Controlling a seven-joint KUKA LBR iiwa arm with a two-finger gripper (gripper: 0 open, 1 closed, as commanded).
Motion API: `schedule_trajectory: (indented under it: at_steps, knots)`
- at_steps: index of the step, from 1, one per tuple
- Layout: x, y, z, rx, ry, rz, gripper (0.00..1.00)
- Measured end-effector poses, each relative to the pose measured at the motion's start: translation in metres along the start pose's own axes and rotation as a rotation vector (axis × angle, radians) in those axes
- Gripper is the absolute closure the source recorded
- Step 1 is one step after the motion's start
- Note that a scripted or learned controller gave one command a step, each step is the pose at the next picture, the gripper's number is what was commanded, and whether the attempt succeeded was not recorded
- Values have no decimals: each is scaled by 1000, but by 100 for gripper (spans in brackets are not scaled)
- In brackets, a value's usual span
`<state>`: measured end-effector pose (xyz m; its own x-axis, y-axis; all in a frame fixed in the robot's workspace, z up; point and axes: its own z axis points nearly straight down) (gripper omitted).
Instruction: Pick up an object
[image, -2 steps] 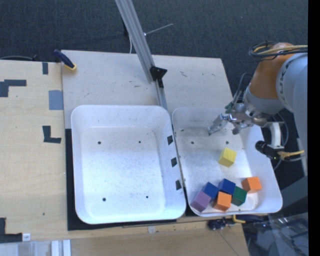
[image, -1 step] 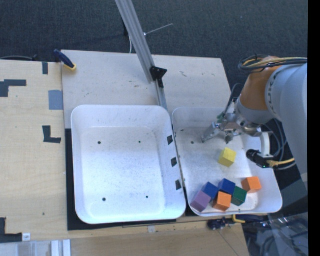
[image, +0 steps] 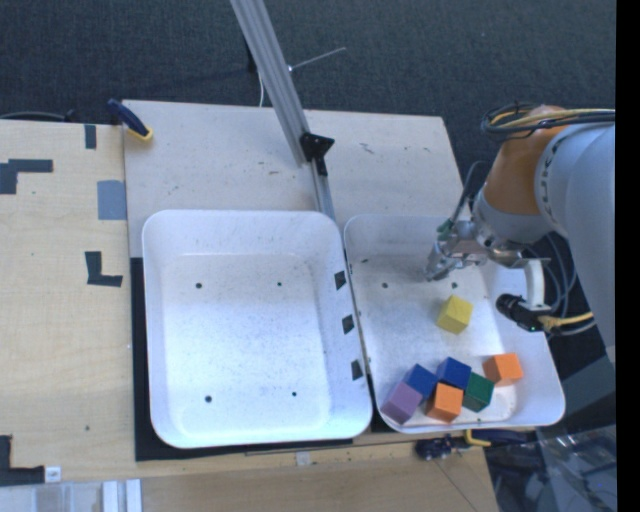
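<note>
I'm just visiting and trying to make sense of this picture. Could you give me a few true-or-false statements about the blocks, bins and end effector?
1. The yellow block lies in the right bin. True.
2. The end effector grips the yellow block. False: it sits above it, apart.
3. The blocks lie in the left bin. False: all lie in the right bin.
4. A purple block lies near the right bin's front edge. True.

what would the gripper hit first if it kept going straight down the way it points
Most likely the bare floor of the right bin. The gripper points down just up and left of the yellow block, apparently missing it, though depth is unclear.
</note>
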<state>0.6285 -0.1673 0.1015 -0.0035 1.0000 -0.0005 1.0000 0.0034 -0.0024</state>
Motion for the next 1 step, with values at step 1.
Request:
schedule_trajectory:
  at_steps: [1]
  knots:
    - [-3, 4, -43, -5, 0, 2, 100]
